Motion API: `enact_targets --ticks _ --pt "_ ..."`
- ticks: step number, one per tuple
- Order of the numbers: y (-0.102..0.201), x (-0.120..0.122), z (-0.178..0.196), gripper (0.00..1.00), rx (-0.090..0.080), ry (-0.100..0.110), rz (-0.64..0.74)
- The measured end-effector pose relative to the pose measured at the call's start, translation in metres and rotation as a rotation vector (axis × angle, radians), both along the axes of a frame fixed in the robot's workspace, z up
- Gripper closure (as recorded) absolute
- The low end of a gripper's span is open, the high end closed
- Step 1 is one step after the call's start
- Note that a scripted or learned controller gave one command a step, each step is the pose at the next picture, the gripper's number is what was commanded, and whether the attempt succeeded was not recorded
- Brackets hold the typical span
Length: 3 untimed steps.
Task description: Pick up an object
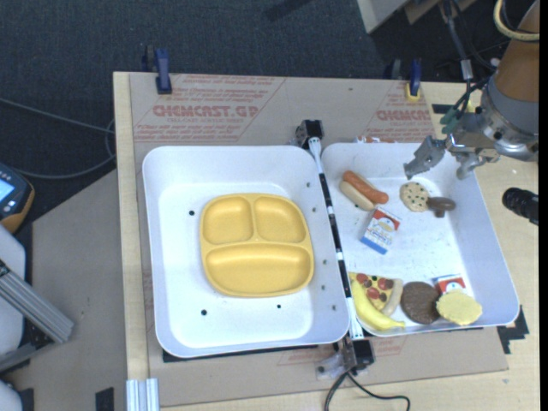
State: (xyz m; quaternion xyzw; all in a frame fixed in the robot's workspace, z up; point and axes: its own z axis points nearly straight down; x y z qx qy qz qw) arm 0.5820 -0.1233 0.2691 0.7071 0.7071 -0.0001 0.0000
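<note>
The grey two-finger hand point(445, 157) hangs over the far right corner of the right shallow white bin point(488, 229), its fingers spread apart and holding nothing. Just below and a little left of it lies a round chocolate-chip cookie point(415, 196), close to the left fingertip but apart from it, with a small brown mushroom-shaped piece point(442, 204) beside the cookie. Further left rests a red-brown toy sausage point(363, 189), and nearer the middle a small blue, white and red carton point(379, 231). Along the bin's near edge, well apart from the hand, sit a yellow toy banana point(370, 311), a pizza slice point(385, 289), a dark brown round patty point(419, 302) and a yellow disc point(460, 308). The left white bin point(163, 229) on the desk point(137, 110) holds a yellow three-compartment plate point(256, 244)
</note>
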Motion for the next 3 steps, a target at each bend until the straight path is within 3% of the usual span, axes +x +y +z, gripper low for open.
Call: enact_targets --ticks 1,2,3 --pt "0.017 0.023 -0.138 0.0 0.003 0.012 0.002" --pt "0.032 0.061 -0.188 0.0 0.0 0.0 0.003" --pt "0.031 0.061 -0.174 1.0 0.0 -0.004 0.0"
